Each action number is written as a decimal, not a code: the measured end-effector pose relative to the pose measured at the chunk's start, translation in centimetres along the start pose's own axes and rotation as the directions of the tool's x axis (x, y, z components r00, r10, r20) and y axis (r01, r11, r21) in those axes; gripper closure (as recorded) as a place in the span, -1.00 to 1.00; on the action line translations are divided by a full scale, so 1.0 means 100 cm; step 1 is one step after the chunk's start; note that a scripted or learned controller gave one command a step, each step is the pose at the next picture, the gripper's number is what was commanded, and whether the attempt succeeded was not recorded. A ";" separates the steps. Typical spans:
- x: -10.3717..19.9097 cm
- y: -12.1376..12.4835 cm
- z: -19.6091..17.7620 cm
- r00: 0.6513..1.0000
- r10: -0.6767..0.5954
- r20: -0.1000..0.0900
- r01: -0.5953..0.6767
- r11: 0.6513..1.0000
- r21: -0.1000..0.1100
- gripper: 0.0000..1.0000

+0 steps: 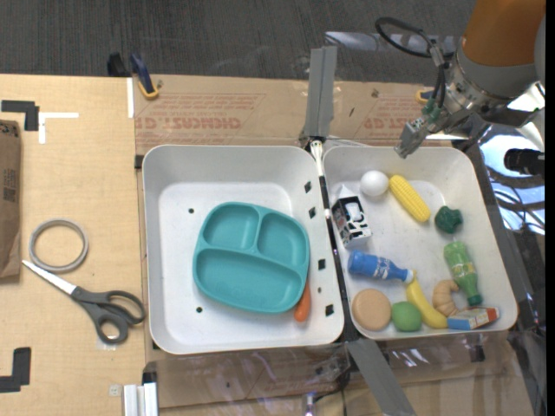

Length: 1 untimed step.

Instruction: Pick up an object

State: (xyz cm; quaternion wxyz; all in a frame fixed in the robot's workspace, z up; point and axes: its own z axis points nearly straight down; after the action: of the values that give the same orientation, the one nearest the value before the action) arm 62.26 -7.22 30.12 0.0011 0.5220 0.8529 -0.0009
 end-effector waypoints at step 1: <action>0.000 0.000 0.000 1.000 0.000 0.000 0.000 1.000 0.000 -1.00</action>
State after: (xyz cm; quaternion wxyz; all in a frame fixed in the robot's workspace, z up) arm 62.26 -7.18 30.10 0.0009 0.5219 0.8530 -0.0010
